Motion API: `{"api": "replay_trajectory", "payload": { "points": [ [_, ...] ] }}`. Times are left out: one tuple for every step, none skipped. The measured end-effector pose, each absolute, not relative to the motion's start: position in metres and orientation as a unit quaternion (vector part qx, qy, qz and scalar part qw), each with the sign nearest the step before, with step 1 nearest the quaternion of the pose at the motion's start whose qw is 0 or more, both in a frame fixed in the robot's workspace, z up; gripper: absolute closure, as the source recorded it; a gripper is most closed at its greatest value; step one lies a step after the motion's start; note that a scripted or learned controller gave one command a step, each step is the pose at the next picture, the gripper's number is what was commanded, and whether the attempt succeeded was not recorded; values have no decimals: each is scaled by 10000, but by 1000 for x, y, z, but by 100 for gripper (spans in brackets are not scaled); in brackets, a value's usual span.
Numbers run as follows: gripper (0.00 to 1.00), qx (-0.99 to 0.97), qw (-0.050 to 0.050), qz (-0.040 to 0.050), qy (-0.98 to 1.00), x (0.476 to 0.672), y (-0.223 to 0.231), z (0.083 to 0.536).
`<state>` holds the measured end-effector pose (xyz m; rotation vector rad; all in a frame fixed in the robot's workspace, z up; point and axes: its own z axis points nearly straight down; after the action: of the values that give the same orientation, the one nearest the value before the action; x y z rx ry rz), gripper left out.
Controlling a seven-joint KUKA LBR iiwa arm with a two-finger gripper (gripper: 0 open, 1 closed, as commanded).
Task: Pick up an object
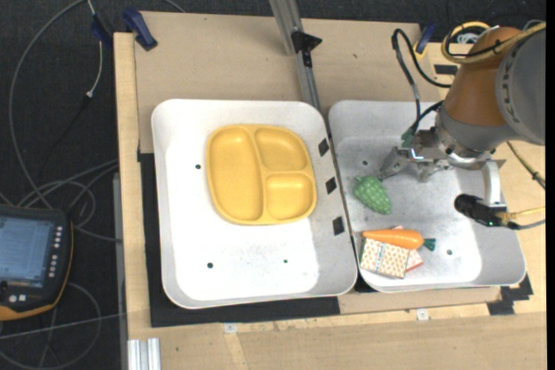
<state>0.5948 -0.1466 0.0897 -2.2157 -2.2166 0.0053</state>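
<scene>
My gripper (408, 169) hangs over the upper middle of the right bin (494, 269), its two fingers spread open with nothing between them. A green knobbly toy (374, 193) lies on the bin floor just below and to the left of the fingers, apart from them. Nearer the front edge, an orange carrot (395, 236) rests across the top of a small orange-and-white checkered box (386, 259).
The left bin (173, 212) holds a yellow divided plate (258, 172). A metal post (286, 4) rises slantwise behind the gap between the bins. Bare bin floor lies right of the carrot and box. Cables run along the bench's right side.
</scene>
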Motion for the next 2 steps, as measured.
{"api": "replay_trajectory", "payload": {
  "points": [
    [100, -7067, 7, -8, -7075, 597, -147, 104],
    [100, -7071, -22, -15, -7071, 589, -146, 154]
  ]
}}
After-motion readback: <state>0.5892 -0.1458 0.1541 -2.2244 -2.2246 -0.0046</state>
